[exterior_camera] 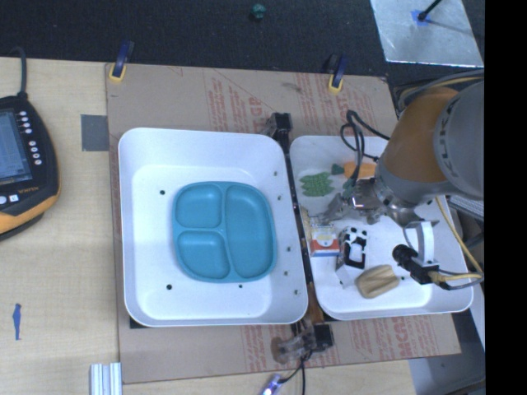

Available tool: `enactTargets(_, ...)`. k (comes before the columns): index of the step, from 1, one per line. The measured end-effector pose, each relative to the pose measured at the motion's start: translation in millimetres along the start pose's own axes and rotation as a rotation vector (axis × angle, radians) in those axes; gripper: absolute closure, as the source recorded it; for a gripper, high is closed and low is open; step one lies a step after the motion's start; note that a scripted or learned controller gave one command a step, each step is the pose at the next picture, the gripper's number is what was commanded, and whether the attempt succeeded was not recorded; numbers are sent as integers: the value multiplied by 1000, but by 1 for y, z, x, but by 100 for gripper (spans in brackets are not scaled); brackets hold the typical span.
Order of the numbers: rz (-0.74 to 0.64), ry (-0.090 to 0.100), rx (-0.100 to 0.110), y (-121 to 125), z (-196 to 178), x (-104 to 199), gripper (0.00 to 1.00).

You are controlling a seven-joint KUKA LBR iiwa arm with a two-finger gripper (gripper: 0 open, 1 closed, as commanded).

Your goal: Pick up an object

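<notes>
In the camera view the end effector [356, 197] sits low over the right bin [412, 307], tucked under the bulky wrist, so I cannot tell whether it is open or closed. The things to pick all lie in that bin: a green piece [315, 183] just to the end effector's left, a black-and-white item [354, 248] below it, and a tan block [377, 281] nearer the front rim. The main risk looks like clutter. Small things crowd together near the green piece, so a grasp there may nudge one aside or catch two. The bin's left wall is close to that piece, leaving little room. The tan block has freer floor around it. The left bin [132, 220] holds a blue divided plate [224, 230].
</notes>
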State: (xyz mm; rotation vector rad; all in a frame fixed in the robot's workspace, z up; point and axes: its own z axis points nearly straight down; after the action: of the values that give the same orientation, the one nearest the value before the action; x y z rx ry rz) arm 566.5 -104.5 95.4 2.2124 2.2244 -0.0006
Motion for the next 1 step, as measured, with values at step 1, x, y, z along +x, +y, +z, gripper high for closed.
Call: enactTargets(1, 1, 3, 4, 74, 4, -45, 0)
